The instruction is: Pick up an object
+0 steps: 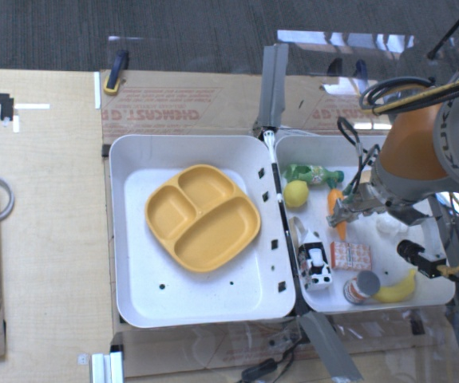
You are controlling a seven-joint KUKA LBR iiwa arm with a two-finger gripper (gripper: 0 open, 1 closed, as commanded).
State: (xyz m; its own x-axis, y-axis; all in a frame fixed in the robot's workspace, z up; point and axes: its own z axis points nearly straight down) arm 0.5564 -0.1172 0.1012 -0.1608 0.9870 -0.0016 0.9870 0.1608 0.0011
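One claw (342, 212) touches the carrot (338, 200) (right bin (389, 298)).

Grey arm (441, 146) with an orange band (black cables looped above)

Yellow divided plate (203, 216) in left bin (133, 294)

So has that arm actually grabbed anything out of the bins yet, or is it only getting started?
Done: the arm has reached into the right white bin. In hand: its gripper sits low by a small orange item, near the yellow lemon; whether it grips anything is unclear. Left: lifting an object. The yellow banana, the small tin can and the yellow divided plate in the left bin lie untouched.
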